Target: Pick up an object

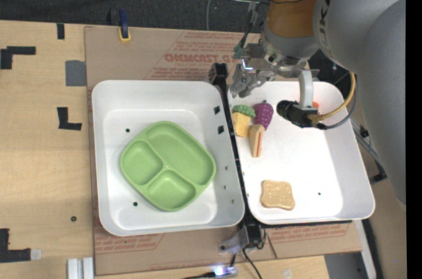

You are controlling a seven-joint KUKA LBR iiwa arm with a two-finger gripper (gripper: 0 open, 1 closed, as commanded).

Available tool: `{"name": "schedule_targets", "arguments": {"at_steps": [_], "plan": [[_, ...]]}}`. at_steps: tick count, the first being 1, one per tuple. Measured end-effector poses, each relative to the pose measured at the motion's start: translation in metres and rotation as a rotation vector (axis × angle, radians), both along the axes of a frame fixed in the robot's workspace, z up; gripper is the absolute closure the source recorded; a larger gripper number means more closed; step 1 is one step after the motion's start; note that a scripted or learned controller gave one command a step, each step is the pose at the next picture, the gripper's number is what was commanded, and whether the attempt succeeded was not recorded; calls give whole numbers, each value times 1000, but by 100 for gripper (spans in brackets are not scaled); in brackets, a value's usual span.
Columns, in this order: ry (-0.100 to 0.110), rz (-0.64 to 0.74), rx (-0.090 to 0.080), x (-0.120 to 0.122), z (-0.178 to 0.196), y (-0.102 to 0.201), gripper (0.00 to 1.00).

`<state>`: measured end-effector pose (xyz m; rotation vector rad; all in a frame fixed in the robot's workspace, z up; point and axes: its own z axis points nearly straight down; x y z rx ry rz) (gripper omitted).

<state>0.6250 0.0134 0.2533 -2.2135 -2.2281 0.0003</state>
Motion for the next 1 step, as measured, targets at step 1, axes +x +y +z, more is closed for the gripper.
{"name": "schedule_targets", "arguments": {"at_steps": [1], "plan": [[2, 0, 0, 4, -17, 61, 100]]}}
